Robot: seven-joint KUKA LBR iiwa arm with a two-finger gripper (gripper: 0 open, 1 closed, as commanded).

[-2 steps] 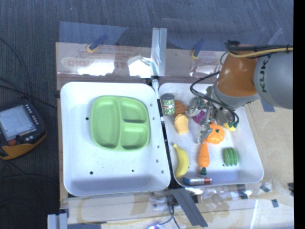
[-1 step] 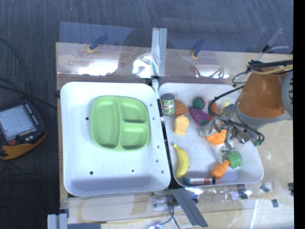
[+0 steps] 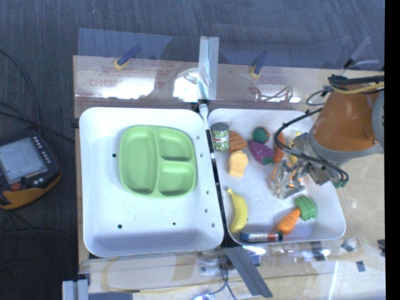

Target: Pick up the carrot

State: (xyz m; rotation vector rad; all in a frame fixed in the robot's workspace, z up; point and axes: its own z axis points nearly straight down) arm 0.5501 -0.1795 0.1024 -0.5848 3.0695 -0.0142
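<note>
Gripper [image 3: 286, 181] positioned low over right bin [image 3: 325, 230], fingers pointing down, metal and blurred; open or closed state cannot be told, and nothing visible between the fingers. Orange band [image 3: 345, 122] of the arm located up and right of the gripper, black cables looped around it. Carrot [image 3: 295, 214] lying just below and slightly right of the gripper, near the front wall of the bin, orange body angled toward the lower left, green top toward the upper right; apart from the fingers, not touching them. Marker [image 3: 259, 236] lying flat below-left of the gripper, just beside the carrot tip. Banana [image 3: 238, 210] left of the gripper, along the divider. Yellow block [image 3: 238, 164] and can [image 3: 219, 136] further left and up. Purple vegetable [image 3: 260, 151] and strawberry [image 3: 260, 134] up-left, near the gripper. Left bin [image 3: 100, 230] well apart to the left, holding a green divided plate [image 3: 157, 160]. Handheld controller [image 3: 26, 167] on the floor at far left.
</note>
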